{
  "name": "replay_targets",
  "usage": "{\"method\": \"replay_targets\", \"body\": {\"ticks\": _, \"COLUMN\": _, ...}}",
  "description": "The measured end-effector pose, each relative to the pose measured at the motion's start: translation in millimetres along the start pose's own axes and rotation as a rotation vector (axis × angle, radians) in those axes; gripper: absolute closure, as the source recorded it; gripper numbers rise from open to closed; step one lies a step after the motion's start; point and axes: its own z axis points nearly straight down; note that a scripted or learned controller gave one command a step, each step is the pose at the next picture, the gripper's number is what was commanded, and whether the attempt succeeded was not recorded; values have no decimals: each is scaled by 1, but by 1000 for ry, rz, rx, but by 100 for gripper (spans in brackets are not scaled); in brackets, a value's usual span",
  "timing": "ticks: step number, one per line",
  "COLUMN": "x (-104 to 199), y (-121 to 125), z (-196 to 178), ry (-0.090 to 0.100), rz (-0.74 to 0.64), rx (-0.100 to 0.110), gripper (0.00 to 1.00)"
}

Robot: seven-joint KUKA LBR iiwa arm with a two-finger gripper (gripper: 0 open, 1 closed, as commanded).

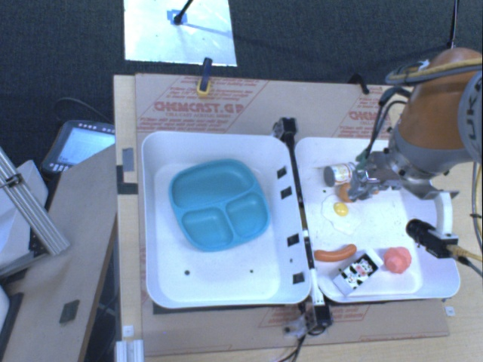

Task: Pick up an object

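Counting perhaps five items in right bin (pixel 434 281), one tray (pixel 219 204) left.

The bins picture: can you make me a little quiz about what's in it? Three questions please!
1. True or false: the blue tray lies in the left bin.
2. Which thing lies nearest the front edge of the right bin? A) the fried egg B) the small printed box C) the little can
3. Fill in: beside the pink ball, toward the left, lie the box and an orange ____.

Key
1. True.
2. B. The box sits at the front, the egg mid-bin, and the can at the back near the robot's hand.
3. Sausage.
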Motion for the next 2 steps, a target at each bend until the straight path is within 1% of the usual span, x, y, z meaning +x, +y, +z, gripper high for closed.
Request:
{"method": "replay_targets", "body": {"ticks": 1, "x": 46, "y": 0, "z": 3, "ry": 1, "rz": 0, "rx": 0, "gripper": 100}}
{"method": "replay_targets", "body": {"ticks": 2, "x": 105, "y": 12, "z": -3, "ry": 1, "rz": -2, "rx": -2, "gripper": 100}}
